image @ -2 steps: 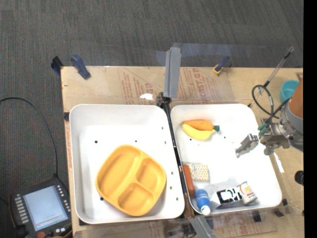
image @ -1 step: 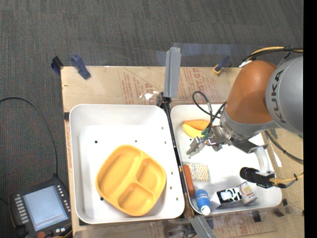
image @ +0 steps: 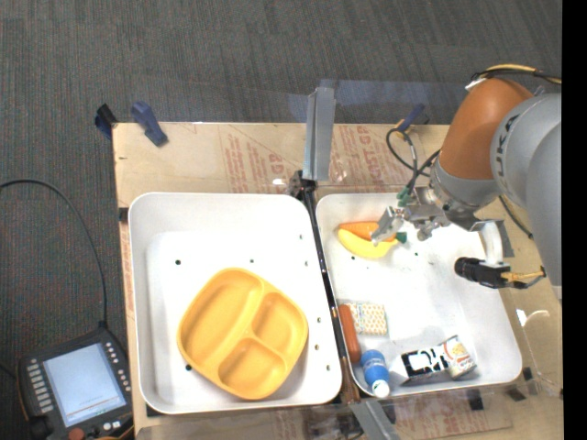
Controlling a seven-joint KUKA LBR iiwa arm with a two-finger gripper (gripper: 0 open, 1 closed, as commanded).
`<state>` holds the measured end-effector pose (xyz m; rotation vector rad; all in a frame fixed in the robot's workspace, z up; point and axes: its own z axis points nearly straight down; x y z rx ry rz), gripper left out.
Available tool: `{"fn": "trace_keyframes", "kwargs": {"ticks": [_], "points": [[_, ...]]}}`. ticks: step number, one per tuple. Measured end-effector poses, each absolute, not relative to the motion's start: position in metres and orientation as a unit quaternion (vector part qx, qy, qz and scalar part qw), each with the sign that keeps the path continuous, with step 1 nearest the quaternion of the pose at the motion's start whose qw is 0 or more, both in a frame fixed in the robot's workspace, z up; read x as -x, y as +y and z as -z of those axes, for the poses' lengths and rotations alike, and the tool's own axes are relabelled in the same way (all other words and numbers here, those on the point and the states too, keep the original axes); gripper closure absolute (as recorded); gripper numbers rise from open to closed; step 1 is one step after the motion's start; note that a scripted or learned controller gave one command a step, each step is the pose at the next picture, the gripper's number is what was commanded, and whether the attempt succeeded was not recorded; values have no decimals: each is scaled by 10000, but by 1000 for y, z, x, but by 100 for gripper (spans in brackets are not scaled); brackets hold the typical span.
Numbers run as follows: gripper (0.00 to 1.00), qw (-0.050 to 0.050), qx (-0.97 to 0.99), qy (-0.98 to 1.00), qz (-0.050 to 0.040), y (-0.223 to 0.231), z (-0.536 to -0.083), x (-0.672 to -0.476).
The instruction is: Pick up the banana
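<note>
Far left, off the desk: a teach pendant with a lit screen, cable looping above it. Next, left bin, carrying a yellow divided plate tilted toward the near corner. Between the two bins, a grey upright post.

Then right bin: banana lying flat near the far left corner, close to the dividing wall, beside an orange piece touching its upper edge. End effector down at the banana's right end, touching or just over it; fingers too small and cluttered to judge, so open or closed cannot tell. Nothing visibly clamped.

Along the near wall: a patterned packet, a blue-capped bottle, a dark small box, a small carton.

Likely risks: gripping only the tapered tip, so the fruit pivots and slips out on lifting; catching the orange piece instead; pushing the banana against the dividing wall.
</note>
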<state>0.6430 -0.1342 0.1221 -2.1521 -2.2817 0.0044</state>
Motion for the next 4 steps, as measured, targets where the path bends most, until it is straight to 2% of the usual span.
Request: {"fn": "trace_keyframes", "kwargs": {"ticks": [1, 2, 3, 4], "points": [[0, 27, 5978, -8017, -7, -108, -85, -643], [100, 46, 5996, -8003, -11, -109, -92, -643], [100, 22, 6131, -7900, -11, -41, -185, -598], [0, 27, 6137, -7896, -13, -41, -185, -597]]}}
